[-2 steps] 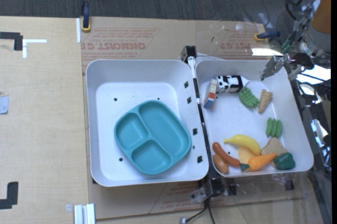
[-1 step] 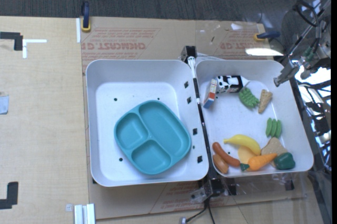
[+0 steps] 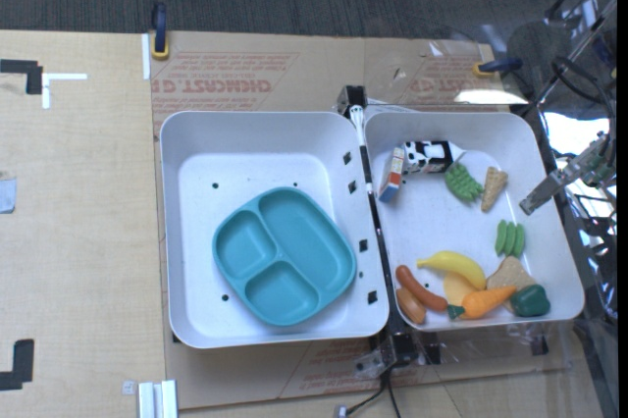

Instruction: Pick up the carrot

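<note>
I see the carrot [image 3: 488,301] low in the right bin [image 3: 561,239], well below my fingers [image 3: 530,204]; whether they are parted I cannot tell. It looks light, stiff, slick plastic, wedged between banana [image 3: 453,263] and pepper [image 3: 531,301]; I'd pinch mid-body.

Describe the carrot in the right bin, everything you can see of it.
The carrot is a small toy, smooth and plastic-looking, with an orange body and a dark green stub at its left end. It lies flat near the front edge of the right bin, tip pointing right and slightly up. It sits in a tight cluster: the banana just above it, the sausages to its left, a green vegetable at its tip. Exact contact is hard to tell.
</note>
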`<state>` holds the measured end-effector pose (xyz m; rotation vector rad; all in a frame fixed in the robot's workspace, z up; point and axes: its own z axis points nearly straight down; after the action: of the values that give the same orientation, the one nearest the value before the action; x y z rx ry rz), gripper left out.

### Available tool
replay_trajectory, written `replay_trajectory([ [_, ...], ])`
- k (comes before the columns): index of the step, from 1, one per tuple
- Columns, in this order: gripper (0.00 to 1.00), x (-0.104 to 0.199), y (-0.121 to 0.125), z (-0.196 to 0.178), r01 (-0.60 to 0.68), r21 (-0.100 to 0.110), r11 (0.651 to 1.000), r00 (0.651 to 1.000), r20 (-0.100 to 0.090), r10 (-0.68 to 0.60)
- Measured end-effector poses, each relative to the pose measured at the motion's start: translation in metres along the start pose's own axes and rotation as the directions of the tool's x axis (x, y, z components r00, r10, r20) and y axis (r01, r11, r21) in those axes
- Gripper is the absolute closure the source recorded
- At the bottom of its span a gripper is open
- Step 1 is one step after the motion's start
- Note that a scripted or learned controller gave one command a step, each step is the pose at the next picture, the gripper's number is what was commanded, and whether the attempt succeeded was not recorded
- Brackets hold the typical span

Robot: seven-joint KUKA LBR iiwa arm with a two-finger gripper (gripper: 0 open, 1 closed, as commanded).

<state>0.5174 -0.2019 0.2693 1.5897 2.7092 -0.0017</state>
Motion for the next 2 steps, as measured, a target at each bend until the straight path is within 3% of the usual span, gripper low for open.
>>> replay_trajectory([
  [1, 0.0, 0.023, -0.031, 0.086, 0.093, -0.001, 0.996, 0.996, 0.0, -0.093],
  [2, 0.0, 0.038, -0.02, 0.177, 0.379, -0.007, 0.925, 0.925, 0.008, -0.379],
])
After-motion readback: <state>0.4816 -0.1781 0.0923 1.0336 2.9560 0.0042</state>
